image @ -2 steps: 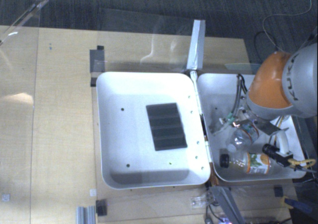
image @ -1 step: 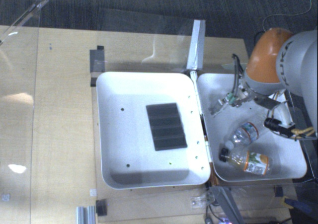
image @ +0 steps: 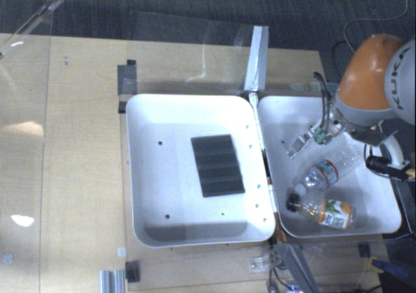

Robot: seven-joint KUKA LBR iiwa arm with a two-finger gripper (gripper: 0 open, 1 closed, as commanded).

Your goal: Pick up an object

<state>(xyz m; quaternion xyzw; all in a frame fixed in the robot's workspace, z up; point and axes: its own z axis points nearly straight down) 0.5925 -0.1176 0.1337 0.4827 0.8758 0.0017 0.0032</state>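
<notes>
The arm (image: 380,84) leans over the right bin (image: 279,155), its end effector (image: 305,142) low toward the far-left part; whether it is open, I cannot tell. Two bottles (image: 325,210) lie near-right; best to come straight down over one bottle's body.

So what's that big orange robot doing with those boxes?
The robot arm is reaching over the right bin, where two bottles lie near the front. Its gripper hangs above them, not touching either one. The left bin has a flat black block in it.
</notes>
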